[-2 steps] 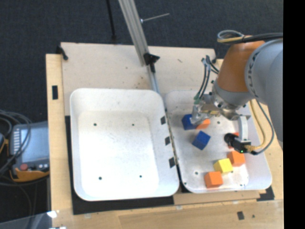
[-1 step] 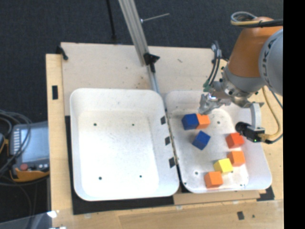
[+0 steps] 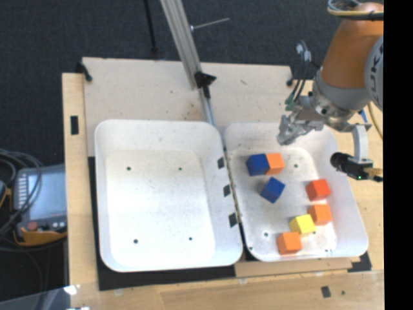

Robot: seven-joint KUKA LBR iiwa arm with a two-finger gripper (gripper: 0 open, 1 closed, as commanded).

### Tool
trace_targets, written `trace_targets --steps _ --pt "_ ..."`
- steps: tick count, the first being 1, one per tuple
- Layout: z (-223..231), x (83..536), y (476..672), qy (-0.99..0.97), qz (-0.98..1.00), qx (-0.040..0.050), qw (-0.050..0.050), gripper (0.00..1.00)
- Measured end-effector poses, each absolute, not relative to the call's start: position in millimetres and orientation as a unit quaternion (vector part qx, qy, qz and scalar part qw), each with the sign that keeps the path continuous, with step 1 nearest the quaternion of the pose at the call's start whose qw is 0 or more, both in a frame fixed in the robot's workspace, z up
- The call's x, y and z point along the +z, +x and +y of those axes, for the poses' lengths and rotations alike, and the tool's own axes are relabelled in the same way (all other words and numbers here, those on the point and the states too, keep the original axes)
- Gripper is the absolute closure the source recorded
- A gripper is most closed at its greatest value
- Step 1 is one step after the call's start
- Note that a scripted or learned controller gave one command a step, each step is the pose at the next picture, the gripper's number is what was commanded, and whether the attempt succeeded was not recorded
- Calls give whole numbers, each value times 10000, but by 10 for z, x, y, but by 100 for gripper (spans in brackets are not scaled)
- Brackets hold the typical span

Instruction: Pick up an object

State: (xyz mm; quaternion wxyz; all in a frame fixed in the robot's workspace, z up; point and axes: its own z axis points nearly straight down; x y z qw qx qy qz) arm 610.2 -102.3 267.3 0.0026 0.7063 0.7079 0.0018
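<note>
The right bin (image 3: 258, 141) holds several small blocks. A blue block (image 3: 257, 165) touches an orange one (image 3: 275, 162) near the bin's far side, and a second blue block (image 3: 273, 190) lies just below them. Along the right side sit a red-orange block (image 3: 318, 189) and an orange block (image 3: 320, 213). A yellow block (image 3: 302, 225) and another orange block (image 3: 290, 242) lie at the near edge. My gripper (image 3: 288, 136) hangs above the bin's far edge, up and right of the blue-orange pair, with nothing seen between its fingers.
The left bin (image 3: 161, 196) stands beside the right one. A slanted aluminium post (image 3: 184, 41) rises from behind the bins' shared edge. A grey box with cables (image 3: 35, 199) sits off the bench at the left.
</note>
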Motion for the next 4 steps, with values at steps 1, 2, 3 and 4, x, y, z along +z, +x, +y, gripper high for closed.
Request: trace_targets --steps 1,2,3,4 --pt "-1034 2991 6112 7055 7087 15 21 100" --pt "-592 2843 6140 7053 7089 -2 3 100" --pt "-8 2812 6222 7045 7097 6 4 100" --pt "477 2780 6276 7047 7095 4 7 100"
